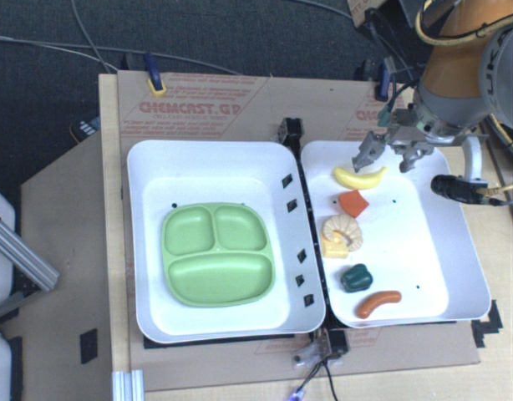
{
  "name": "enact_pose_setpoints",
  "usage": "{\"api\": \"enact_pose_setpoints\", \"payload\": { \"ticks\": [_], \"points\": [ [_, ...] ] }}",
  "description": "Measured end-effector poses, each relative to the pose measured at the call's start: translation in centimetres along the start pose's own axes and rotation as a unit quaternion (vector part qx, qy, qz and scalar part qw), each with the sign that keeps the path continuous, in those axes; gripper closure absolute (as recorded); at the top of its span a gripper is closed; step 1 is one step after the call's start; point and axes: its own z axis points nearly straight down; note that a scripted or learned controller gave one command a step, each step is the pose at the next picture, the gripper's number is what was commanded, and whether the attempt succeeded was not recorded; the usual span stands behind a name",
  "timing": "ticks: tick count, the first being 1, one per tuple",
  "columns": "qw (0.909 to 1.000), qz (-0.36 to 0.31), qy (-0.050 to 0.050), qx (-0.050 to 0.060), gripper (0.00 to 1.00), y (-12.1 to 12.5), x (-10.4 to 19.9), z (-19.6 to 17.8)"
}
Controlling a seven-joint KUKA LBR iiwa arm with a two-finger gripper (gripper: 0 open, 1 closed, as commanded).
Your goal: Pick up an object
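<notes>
The green tray (216, 253) in the left bin (144, 224) isn't my concern. My gripper (390, 150) hangs with fingers spread, grasping nothing, just above the banana (359, 176); I should descend squarely, straddling its curve before closing.

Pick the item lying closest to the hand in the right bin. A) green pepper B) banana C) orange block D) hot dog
B: the banana lies at the far end of the right bin, just below the hand, while the other items sit further down the bin.
</notes>
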Motion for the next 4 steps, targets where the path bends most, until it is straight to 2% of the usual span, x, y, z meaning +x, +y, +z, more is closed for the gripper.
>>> {"api": "enact_pose_setpoints", "payload": {
  "ticks": [1,3,4],
  "points": [
    [1.0000,-0.001,-0.001,-0.007,0.00,0.3,0.0,-0.8],
    [1.0000,-0.001,-0.001,-0.004,0.00,-1.0,1.0,10.3],
    [1.0000,-0.001,-0.001,-0.006,0.00,-0.9,1.1,11.8]
  ]
}}
